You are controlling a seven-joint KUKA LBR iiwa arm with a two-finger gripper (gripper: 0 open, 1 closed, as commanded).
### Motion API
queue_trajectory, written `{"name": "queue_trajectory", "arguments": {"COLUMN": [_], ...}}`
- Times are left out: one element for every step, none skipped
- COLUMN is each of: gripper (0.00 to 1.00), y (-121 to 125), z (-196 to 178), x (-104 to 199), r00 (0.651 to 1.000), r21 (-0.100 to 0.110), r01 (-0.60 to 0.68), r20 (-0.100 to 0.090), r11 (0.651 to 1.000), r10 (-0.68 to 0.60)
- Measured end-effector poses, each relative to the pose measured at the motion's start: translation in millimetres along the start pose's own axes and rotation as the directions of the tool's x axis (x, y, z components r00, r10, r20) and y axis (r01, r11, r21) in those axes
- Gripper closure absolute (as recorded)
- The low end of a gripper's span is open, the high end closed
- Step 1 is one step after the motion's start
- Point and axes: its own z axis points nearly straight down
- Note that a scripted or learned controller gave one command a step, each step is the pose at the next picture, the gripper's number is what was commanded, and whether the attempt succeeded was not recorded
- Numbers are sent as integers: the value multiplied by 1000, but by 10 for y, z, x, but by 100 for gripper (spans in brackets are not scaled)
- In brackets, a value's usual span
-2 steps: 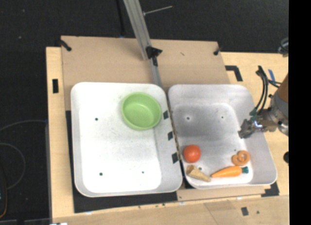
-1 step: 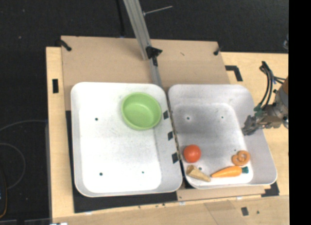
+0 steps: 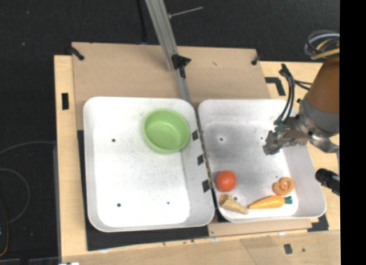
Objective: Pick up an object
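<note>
Risk of a miss: gripper [image 3: 273, 143] hovering over bare floor of right bin [image 3: 246, 115], well apart from items clustered at near edge, so a straight drop likely to close on nothing; round tomato [image 3: 226, 180] likely to roll, carrot [image 3: 267, 202] low against the rim. Finger state impossible to tell, nothing seen between them. Candidates small and bright: red tomato, orange carrot, orange ring-shaped piece [image 3: 283, 186], tan wedge [image 3: 233, 204]; green bowl [image 3: 166, 131] in left bin [image 3: 114, 201].
</note>
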Motion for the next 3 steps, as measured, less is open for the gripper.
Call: {"name": "queue_trajectory", "arguments": {"gripper": [100, 100, 100], "y": [163, 303, 432], "z": [108, 50, -20], "x": [494, 919, 1516], "r00": [1000, 1000, 1000], "r21": [6, 3, 3], "r01": [-2, -2, 0], "r20": [-1, -1, -2], "r11": [1000, 1000, 1000], "r10": [2, 2, 0]}}
